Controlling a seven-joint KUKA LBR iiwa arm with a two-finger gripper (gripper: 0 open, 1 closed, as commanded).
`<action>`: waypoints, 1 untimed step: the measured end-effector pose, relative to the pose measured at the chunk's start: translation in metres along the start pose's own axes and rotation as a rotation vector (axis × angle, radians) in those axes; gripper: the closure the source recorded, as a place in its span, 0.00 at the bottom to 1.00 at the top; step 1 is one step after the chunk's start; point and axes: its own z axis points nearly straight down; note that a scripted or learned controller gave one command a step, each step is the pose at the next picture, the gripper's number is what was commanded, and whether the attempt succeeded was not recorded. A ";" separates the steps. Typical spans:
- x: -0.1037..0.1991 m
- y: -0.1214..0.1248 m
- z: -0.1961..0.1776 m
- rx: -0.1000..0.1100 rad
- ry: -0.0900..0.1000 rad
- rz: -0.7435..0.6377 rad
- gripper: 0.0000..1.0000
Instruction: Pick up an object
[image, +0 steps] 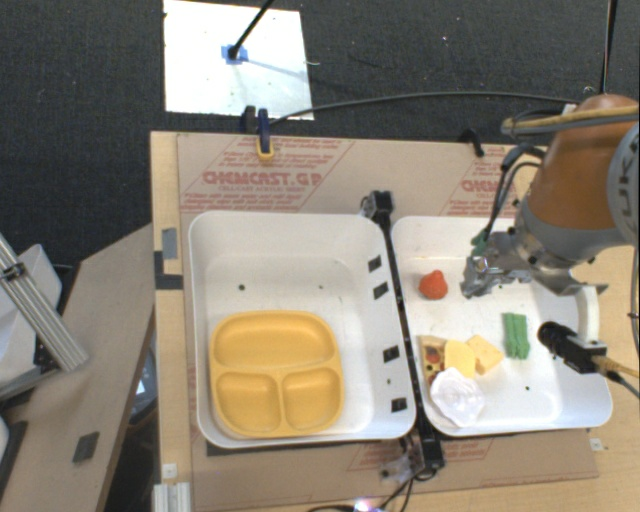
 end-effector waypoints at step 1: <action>0.053 -0.006 -0.008 0.000 0.001 -0.001 1.00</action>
